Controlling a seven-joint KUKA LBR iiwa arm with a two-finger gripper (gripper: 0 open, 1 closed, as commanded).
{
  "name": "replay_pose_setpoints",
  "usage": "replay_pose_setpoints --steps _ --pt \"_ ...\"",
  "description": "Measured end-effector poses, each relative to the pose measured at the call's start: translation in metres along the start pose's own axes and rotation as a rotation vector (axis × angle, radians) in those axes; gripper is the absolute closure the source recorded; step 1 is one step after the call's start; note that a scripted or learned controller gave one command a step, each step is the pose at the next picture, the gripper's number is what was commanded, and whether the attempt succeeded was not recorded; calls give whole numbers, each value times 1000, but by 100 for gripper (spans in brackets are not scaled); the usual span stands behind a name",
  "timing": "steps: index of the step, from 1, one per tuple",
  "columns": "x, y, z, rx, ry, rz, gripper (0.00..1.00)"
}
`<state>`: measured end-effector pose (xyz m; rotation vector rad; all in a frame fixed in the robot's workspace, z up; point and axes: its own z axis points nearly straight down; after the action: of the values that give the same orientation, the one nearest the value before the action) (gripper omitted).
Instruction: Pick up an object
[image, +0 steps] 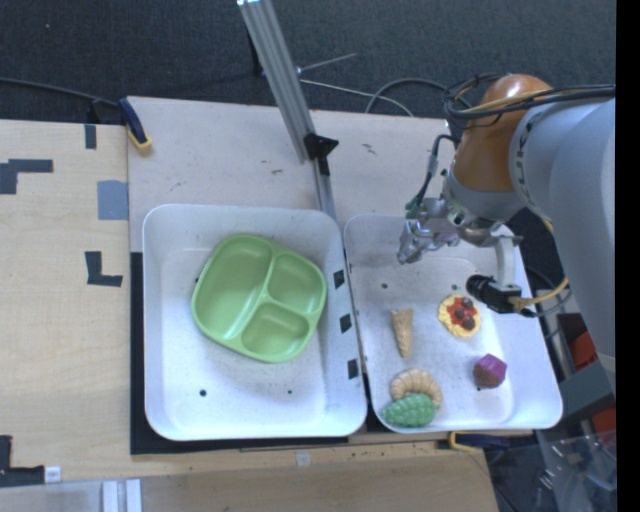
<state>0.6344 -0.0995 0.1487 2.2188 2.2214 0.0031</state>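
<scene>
arm: grey, enters from right, bent downward | wrist: orange band uppermost | gripper: pointing down-left, nothing visibly between its tips, which seem close together

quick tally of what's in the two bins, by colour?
Green: 2, the divided plate in the left bin and the bumpy green piece in the right bin
Tan: 2, the cone and the croissant-like piece
Yellow with red: 1, the small round piece
Purple: 1, the small chunk
Total: 6
</scene>
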Motion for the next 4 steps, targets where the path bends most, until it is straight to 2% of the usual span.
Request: replay_pose_setpoints --steps 1,2,4 --pt "0 -9 -54 -1 0 0 100" --pt "0 -8 -108 -3 -1 -1 100" --pt "87 -52 -90 6 1 -4 100"
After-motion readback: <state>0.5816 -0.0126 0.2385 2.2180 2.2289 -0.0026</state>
